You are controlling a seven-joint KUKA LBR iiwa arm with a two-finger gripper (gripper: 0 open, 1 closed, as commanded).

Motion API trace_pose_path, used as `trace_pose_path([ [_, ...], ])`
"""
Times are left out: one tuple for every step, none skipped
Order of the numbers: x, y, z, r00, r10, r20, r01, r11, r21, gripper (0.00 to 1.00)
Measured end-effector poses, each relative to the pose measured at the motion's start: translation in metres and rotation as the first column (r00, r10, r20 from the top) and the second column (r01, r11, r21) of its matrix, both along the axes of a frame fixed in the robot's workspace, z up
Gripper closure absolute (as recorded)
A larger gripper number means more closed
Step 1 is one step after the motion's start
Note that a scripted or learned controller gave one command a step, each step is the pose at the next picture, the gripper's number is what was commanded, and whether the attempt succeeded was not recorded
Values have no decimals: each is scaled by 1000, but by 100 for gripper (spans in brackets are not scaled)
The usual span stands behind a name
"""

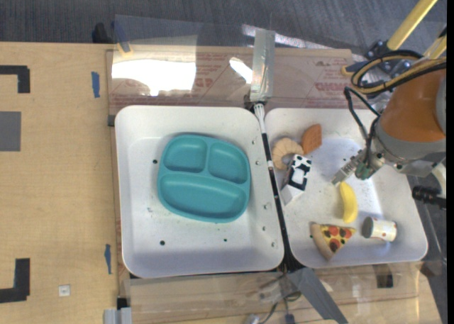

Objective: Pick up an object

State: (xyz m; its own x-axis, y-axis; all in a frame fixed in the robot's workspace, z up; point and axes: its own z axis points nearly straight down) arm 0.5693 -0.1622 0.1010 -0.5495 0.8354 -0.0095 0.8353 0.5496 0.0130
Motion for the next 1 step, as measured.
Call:
trace_pose_path([
  [-1,0,-1,1000,0,-2,0,1000,0,0],
])
